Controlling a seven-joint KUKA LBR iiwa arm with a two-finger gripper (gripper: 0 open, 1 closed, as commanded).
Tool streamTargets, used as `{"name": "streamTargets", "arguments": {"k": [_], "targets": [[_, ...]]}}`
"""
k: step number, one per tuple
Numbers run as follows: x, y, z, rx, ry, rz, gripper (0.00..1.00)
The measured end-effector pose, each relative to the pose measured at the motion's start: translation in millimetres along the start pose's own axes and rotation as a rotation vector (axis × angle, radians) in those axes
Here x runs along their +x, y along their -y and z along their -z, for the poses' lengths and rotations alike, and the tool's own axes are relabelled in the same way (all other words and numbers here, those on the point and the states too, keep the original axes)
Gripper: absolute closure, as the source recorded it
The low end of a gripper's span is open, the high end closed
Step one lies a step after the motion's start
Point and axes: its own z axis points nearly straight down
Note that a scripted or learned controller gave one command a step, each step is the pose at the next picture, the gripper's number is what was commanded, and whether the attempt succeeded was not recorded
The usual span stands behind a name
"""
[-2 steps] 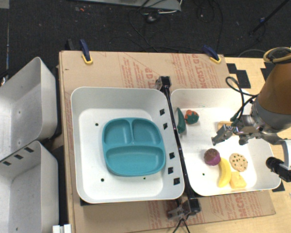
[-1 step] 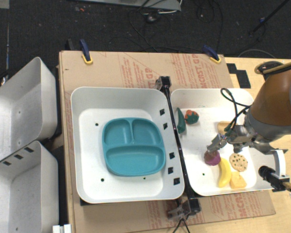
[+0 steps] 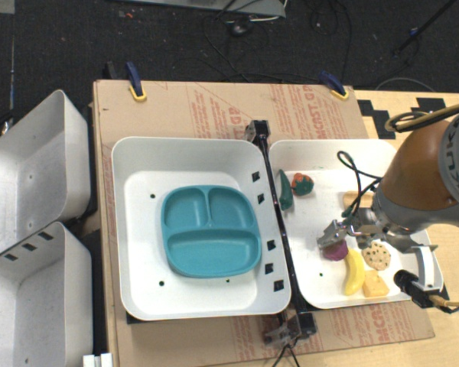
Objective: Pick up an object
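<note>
Nearest, low in the right bin (image 3: 321,300) at the lower right of the frame: a yellow banana (image 3: 354,274), with a pale orange wedge (image 3: 375,285) touching its right side. Just above those, a speckled cookie (image 3: 377,255), and to its left a purple piece (image 3: 335,251). Directly over the purple piece, hanging from the grey arm with its orange band (image 3: 421,170), the end effector (image 3: 333,235); cannot tell whether open, closed or clamped on anything, since the metal parts overlap the purple piece from this angle. Farther up the same bin, a small tan-orange item (image 3: 352,199) partly hidden by the wrist and black cables. Beyond that, near the bin's upper left corner, a red and green piece (image 3: 301,183), and a dark green piece (image 3: 285,193) leaning against the dividing wall. Across that wall, mid-frame, the left bin (image 3: 130,205) holding a teal divided plate (image 3: 211,231) lying flat. Under both bins, a brown cardboard sheet (image 3: 214,109) on the bench, pinned at its far edge by two blue and yellow clamps (image 3: 137,82). At the left edge of the frame, two spare white bins (image 3: 30,174) tilted off the bench. Farthest, across the top, dark floor (image 3: 53,37) with loose cables.
</note>
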Motion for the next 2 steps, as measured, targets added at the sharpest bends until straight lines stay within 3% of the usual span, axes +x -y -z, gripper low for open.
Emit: {"name": "streamTargets", "arguments": {"k": [1, 2], "targets": [[0, 0, -27, 0.000, 0.000, 0.000, 0.00], [0, -2, -14, -0.008, 0.002, 0.000, 1.00]]}}
